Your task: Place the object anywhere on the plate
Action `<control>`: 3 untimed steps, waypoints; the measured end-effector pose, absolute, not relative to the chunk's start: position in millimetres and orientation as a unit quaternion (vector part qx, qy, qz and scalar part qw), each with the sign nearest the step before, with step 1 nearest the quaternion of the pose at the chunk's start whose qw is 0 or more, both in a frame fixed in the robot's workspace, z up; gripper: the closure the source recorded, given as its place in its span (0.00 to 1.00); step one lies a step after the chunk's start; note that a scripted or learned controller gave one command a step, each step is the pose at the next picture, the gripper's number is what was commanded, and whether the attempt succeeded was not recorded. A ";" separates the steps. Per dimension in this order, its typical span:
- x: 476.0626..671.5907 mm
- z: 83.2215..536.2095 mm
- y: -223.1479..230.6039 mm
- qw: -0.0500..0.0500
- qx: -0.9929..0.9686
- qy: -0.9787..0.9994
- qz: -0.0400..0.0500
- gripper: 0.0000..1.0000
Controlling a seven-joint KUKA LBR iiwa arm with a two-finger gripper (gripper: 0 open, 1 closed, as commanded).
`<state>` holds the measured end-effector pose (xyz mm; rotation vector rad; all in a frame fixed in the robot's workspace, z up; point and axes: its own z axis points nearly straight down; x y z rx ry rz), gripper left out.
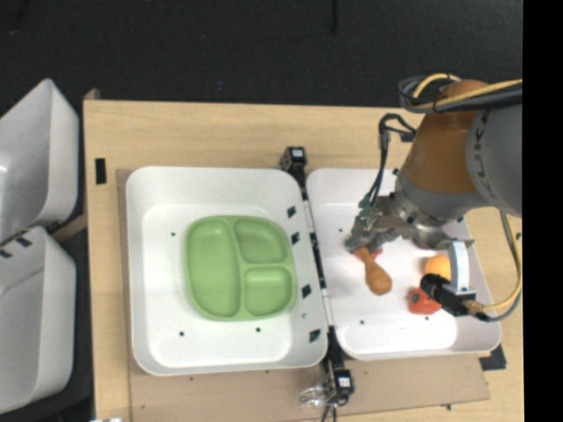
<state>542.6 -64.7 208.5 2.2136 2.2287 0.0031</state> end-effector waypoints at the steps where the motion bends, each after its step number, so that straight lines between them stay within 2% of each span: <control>1: 538.7 206.1 -13.6 -0.001 0.705 0.709 0.000 1.00; 3: 535.0 218.7 81.7 -0.001 0.704 0.710 0.000 1.00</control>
